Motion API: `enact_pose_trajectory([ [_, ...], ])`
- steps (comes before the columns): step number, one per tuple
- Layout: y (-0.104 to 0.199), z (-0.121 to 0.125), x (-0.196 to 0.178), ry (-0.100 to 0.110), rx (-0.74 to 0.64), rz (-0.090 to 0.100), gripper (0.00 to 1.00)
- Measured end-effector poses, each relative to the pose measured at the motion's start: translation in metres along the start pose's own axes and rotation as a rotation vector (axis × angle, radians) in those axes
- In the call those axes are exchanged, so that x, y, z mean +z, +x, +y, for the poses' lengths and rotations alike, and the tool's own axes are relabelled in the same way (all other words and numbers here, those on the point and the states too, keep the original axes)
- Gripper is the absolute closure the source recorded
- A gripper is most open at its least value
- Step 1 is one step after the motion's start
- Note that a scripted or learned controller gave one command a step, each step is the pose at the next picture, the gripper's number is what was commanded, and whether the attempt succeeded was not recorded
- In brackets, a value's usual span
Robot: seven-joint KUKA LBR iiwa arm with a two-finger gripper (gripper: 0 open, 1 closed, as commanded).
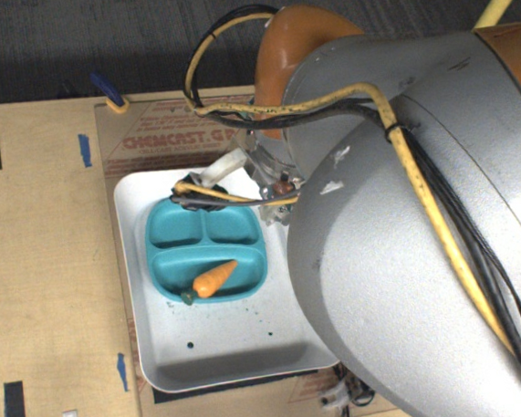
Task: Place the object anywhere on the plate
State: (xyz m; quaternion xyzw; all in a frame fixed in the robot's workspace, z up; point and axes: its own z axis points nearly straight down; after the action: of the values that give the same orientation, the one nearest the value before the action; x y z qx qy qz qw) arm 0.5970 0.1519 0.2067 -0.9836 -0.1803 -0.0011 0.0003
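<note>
- One arm [408,216] covers the right side.
- One white bin [221,367] is in sight, bearing the plate.
- One teal plate [166,230], three compartments.
- One gripper [272,182] hovers just beside the plate's far rim; I cannot tell whether it is open or shut, or holds anything.
- One carrot [216,278] lies in the plate's widest compartment, so placing looks done; next calls for a clean lift away.

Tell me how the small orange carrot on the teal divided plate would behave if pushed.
The orange carrot tapers, so it would probably roll in a curve. It looks rigid, likely light. The rim of the teal plate should stop it.
</note>
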Motion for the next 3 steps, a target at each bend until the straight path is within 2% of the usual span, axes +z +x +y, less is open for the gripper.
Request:
enact_pose_trajectory([
  [1, -0.040, -0.057, 0.027, 0.002, 0.138, -0.006, 1.00],
  [2, 0.026, -0.068, -0.059, 0.000, 0.160, 0.005, 1.00],
  [3, 0.061, -0.007, -0.032, -0.004, 0.061, -0.003, 1.00],
])
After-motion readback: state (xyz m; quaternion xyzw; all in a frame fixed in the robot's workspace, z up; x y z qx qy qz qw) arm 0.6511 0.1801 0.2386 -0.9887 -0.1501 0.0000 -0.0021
